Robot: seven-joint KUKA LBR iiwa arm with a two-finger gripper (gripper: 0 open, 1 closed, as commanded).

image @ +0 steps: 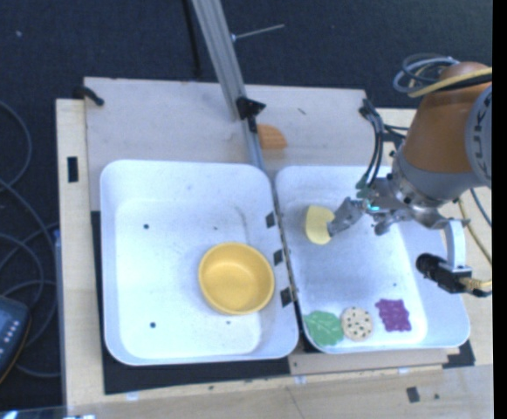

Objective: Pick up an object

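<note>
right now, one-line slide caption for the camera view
KUKA arm's hand beside a pale yellow piece in the right bin; yellow bowl in the left bin.

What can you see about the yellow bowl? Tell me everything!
The yellow bowl is round, smooth and plain, likely plastic, with a thick rim. It sits upright with its open side up and nothing inside it. It rests on the floor of the left white bin, toward the side nearest the other bin. Nothing else touches it.
</note>
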